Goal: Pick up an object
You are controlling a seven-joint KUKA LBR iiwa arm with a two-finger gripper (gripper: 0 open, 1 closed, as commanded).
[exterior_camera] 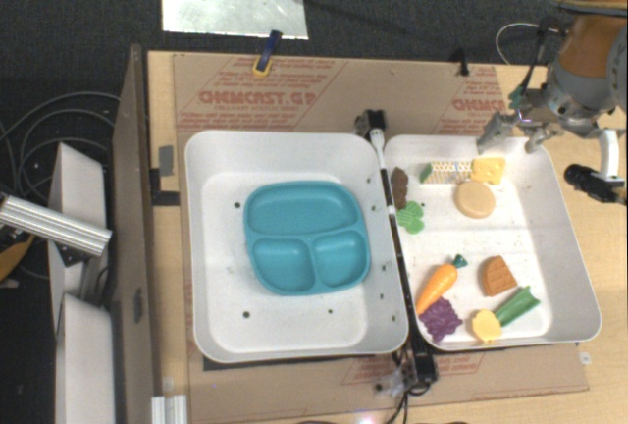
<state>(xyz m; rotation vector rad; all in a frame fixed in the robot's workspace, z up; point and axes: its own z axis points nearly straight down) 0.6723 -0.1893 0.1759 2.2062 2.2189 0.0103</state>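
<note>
Currently our gripper (510, 126) hovers spread and empty; yellow cheese wedge (490, 169) sits just below it. Risk: we clip the bin's (579, 265) far wall descending, or nudge the wedge.

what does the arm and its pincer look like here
The arm is grey with a wide orange band above the wrist, its body rounded and bulky. Thin grey cables loop beside it. The pincer is pale metallic grey, with two short prongs pointing toward the right bin. A black fitting sticks out below it.
</note>
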